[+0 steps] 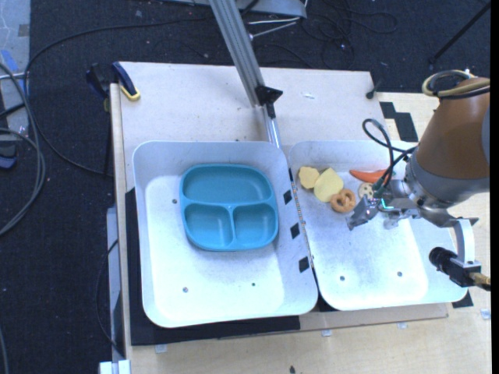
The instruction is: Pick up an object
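In the right bin [374, 275] lie several small objects near its far edge: a yellow piece [309, 178], a larger yellow piece [329, 184], a brown pretzel-like ring [341, 201] and an orange carrot-shaped piece [366, 174]. My gripper [365, 210] hangs low over the right bin, just right of the ring and below the carrot piece. Nothing shows between its fingers.
A blue divided plate [230, 207] sits in the left bin [210, 287]. A slanted metal pole [238, 41] crosses the bench above the bins. The arm's orange band [460, 127] looms over the right bin's right side.
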`<state>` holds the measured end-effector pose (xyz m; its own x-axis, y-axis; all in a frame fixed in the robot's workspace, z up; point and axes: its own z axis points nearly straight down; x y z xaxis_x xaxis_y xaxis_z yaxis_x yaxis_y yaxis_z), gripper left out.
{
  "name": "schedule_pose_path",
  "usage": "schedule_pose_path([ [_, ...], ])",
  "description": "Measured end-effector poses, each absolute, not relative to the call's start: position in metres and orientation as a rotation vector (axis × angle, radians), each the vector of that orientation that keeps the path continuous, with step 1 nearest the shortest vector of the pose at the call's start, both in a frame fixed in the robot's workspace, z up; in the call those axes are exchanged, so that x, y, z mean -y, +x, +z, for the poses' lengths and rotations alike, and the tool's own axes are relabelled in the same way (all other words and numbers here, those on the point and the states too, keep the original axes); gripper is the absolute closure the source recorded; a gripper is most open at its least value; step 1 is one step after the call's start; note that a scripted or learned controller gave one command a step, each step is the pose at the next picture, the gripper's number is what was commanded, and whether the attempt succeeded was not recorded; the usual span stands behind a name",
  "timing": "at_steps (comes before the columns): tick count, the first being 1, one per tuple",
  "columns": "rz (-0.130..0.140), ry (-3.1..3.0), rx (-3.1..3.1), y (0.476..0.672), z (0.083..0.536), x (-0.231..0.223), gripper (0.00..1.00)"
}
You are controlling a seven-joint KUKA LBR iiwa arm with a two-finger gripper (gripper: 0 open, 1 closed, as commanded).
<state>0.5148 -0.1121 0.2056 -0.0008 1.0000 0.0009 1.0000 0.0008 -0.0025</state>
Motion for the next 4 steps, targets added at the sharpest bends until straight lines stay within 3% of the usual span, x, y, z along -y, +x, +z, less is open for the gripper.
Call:
schedule_pose_path([
  [1,0.001,-2.219,2.222,0.515,0.206,0.112,0.0],
  [3,0.003,-2.22,2.218,0.526,0.111,0.104,0.0],
  [4,-0.001,-2.225,2.222,0.526,0.093,0.104,0.0],
])
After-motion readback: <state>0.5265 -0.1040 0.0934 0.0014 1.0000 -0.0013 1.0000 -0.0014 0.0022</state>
